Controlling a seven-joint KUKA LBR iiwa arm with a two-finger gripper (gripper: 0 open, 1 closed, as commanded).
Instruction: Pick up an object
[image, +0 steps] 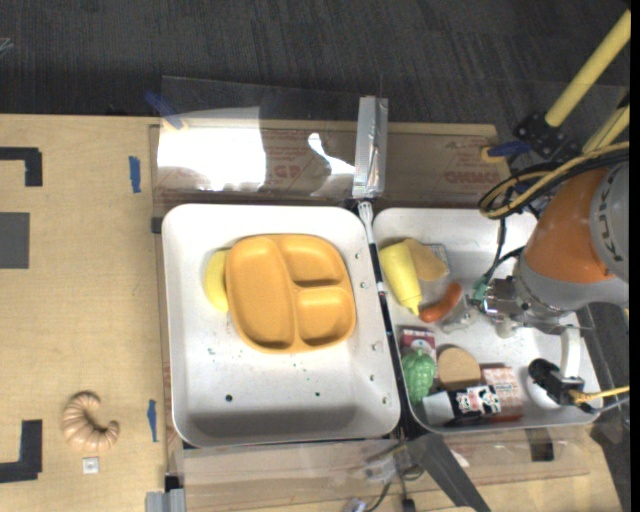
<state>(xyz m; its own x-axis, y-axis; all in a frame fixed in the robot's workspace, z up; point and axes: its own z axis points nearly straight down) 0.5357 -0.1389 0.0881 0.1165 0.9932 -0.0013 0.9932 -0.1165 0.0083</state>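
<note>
From the overhead camera, the arm (575, 235) is reaching in over the right bin (520, 225), and its pincer (492, 298) is hanging low near that bin's middle; whether it is spread or pressed together I cannot tell, since the wrist is covering it. Taking the right bin as the landmark, the pickable things are lying inside it: a yellow banana (398, 272) along its left wall, an orange carrot (442, 300) just beside the banana and nearest the pincer, a green toy (418, 375) lower left, a tan disc (459, 364) next to that, and a dark bottle (470, 402) along the near wall. Left of this bin, the other bin (190, 300) is carrying an orange tray (290, 290), and far left on the worktop (70, 300) a tan curl (88, 420) is lying alone. The carrot is looking like the likeliest target, so the pincer is probably needing to centre over it, straddling its narrow width and steering clear of the banana before closing.
</note>
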